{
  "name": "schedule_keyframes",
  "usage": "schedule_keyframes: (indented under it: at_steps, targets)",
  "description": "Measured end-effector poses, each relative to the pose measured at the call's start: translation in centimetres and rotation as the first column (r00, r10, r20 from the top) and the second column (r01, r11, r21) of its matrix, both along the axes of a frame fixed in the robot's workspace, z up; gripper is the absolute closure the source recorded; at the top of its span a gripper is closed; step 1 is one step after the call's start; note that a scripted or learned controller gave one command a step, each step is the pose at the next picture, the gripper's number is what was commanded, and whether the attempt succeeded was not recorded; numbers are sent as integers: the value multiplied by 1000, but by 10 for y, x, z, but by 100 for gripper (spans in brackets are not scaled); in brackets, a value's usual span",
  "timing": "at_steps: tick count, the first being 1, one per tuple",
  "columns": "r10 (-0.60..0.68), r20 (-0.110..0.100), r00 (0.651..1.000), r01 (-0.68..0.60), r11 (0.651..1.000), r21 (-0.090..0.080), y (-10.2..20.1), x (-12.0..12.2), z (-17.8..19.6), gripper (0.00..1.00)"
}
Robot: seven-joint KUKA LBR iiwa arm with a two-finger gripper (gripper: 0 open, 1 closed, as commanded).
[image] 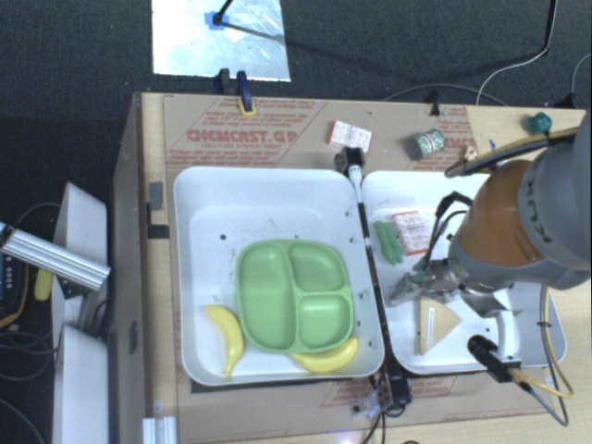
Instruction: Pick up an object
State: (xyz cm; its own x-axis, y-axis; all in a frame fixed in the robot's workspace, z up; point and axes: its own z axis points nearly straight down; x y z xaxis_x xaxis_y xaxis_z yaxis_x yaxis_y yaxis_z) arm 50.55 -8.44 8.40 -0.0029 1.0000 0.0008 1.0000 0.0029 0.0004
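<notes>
Your gripper sits low in the right bin, in the lower right of the frame, close to the divider between the two bins. Whether it is open or closed cannot be told here (the metal parts blur into one grey cluster under the wrist).

The nearest candidate is the pale wedge-shaped block, lying just below and slightly right of the gripper, near but apparently not between anything that grips. Its long axis runs roughly up-and-down the frame, broad edge toward the upper side, so a grasp would likely need to close across its width, left to right.

Above the gripper, toward the bin's upper left, lie a green packet and a red-and-white packet, side by side.

The left bin holds a green divided plate flanked by two bananas, well apart from the arm.
</notes>
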Motion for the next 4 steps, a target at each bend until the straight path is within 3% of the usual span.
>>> schedule_keyframes:
  at_steps: [1, 2, 3, 4]
  targets:
    - [-3, 2, 1000, 3, 1000, -3, -84, -1, 21, 0]
    - [1, -2, 1000, -1, 1000, 1, -6, -6, 15, 0]
    - [0, 7, 1000, 0, 1000, -4, -98, 100, 111, 0]
    - [0, 0, 1000, 0, 1000, -1, -60, 19, 100, 0]
